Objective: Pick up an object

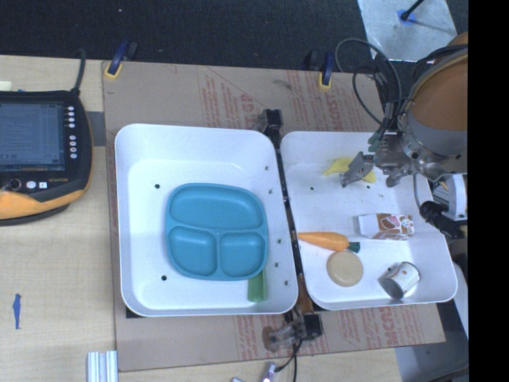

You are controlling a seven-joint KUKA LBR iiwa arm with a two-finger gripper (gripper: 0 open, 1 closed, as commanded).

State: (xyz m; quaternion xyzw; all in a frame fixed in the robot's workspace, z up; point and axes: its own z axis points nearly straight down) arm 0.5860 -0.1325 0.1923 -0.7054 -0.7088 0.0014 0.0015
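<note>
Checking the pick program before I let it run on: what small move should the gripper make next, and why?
Probably a short descent onto the yellow object. The gripper hangs in the right bin right beside that piece, far nearer it than the carrot or the round disc, and nothing shows between its fingers.

Glossy white plastic bins [199,138], a smooth matt blue plastic tray [215,229], brown cardboard [199,94] beneath, pale wood bench [56,293].
</note>
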